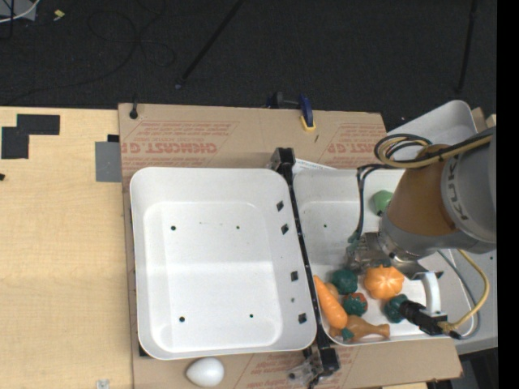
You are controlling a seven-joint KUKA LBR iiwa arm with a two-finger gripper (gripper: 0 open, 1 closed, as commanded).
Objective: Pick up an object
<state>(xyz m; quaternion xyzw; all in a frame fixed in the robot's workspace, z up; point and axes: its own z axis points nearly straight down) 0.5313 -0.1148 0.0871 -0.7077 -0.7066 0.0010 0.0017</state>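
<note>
2 bins [212, 186], white, the left with small dark dots. Arm [454, 193]: grey, orange band above the wrist. Carrot [331, 302], orange. Round fruit [383, 282], orange. Small pieces [345, 281], dark teal. Drumstick-shaped toy [362, 328], tan-brown. Ball [381, 202], pale green. Egg [204, 372], white. Cardboard sheet [219, 132], brown with red lettering. Clamp [306, 112], blue and yellow. Bench [57, 241], pale wood.

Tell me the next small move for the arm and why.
Probably a short descent onto the round orange toy pumpkin. The grey arm's wrist hangs over the right white bin, just above the toy pile, and the pumpkin lies nearest beneath it, exposed on top.
</note>
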